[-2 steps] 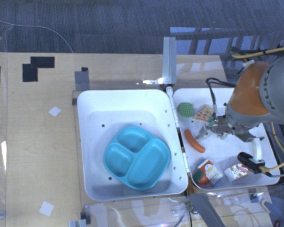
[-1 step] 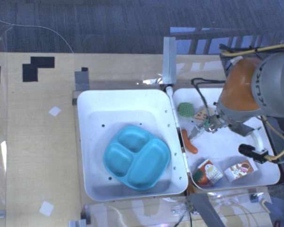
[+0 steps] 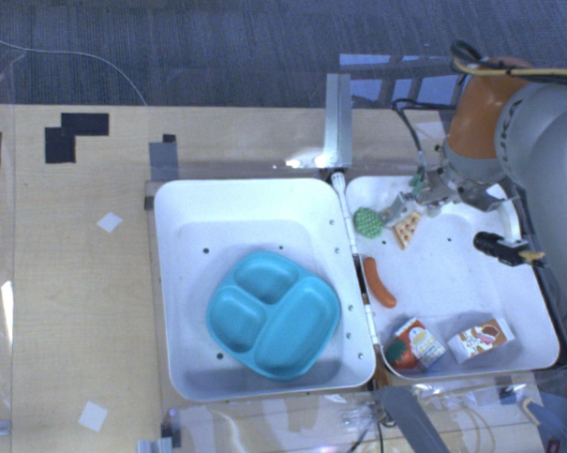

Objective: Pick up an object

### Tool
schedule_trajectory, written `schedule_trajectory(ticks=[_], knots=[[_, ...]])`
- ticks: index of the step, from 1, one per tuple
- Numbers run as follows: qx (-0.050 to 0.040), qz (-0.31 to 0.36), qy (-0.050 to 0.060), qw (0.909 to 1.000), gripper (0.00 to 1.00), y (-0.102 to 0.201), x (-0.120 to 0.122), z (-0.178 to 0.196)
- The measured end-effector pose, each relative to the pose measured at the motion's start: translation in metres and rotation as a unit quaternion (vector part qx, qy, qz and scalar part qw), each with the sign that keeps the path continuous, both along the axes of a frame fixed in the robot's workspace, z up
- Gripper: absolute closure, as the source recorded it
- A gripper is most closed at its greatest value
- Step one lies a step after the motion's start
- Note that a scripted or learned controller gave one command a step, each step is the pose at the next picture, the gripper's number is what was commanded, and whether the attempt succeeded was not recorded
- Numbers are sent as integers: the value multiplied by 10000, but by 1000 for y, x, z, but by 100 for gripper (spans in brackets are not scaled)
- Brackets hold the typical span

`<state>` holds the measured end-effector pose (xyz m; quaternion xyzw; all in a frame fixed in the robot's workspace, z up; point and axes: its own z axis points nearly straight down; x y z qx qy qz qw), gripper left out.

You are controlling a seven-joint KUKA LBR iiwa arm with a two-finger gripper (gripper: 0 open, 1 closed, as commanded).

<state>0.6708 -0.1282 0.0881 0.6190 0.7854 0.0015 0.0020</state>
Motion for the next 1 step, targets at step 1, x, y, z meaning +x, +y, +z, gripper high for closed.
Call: schedule_trajectory(ticks=[1], knots=[[-18,36,-48,10000,100,1,3,13]])
